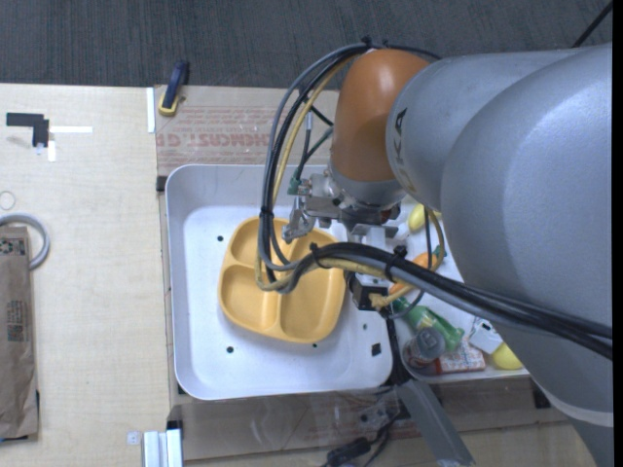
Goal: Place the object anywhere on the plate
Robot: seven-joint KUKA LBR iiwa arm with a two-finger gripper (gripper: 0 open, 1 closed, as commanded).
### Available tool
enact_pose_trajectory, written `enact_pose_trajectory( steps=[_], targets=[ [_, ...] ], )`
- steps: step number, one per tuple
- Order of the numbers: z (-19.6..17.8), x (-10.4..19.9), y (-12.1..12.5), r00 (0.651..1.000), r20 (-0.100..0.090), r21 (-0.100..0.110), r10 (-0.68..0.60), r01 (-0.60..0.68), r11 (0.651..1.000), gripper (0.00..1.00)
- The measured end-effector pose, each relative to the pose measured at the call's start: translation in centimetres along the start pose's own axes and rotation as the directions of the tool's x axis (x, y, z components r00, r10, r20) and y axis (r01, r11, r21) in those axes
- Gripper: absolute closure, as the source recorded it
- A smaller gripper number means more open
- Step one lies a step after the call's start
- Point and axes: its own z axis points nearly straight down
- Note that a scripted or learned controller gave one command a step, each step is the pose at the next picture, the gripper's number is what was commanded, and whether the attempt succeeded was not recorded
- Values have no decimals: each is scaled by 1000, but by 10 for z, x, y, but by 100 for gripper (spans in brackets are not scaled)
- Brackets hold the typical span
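Now, counts: you see one plate (282, 295), two bins (195, 290).
Gripper (326, 224): hangs above plate's right part; jaw state, cannot tell.
Room: bare bin floor lies left of the jaws.

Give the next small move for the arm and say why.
Probably a short lift straight up to check the grasp. The gripper sits low over the yellow divided plate in the left bin, its wrist and cables hide what is beneath, and small objects lie in the right bin.

The wooden bench (88, 261) bears a white bin (185, 290) and brown packet (15, 339).
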Motion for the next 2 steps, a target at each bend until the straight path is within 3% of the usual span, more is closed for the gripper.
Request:
enact_pose_trajectory(
  steps=[2],
  targets=[
    [0,0,0,1000,0,0,0,0,1000,0]
  ],
)
